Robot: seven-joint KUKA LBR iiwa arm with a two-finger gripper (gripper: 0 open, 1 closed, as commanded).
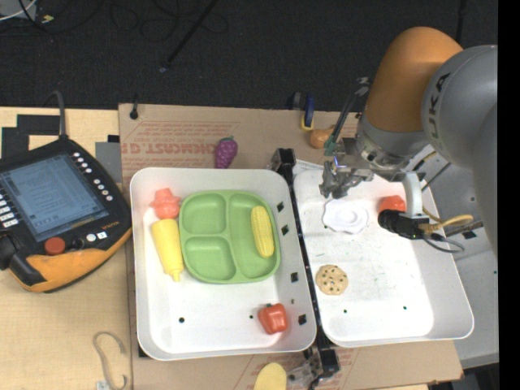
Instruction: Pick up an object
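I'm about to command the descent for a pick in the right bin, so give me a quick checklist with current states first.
1. Pincer over the right bin: ok, it hangs at the bin's far left corner.
2. A target under it: ok, the white fried-egg piece lies just beside and below the tip.
3. Finger opening: cannot tell, the fingers are too small and dark to read.
4. Nothing held already: cannot tell, for the same reason.
5. Room around the target: ok, the cookie lies well apart; the red piece is to its right, apart.
6. Divider between the bins close to the tip: not ok, little margin on that side.
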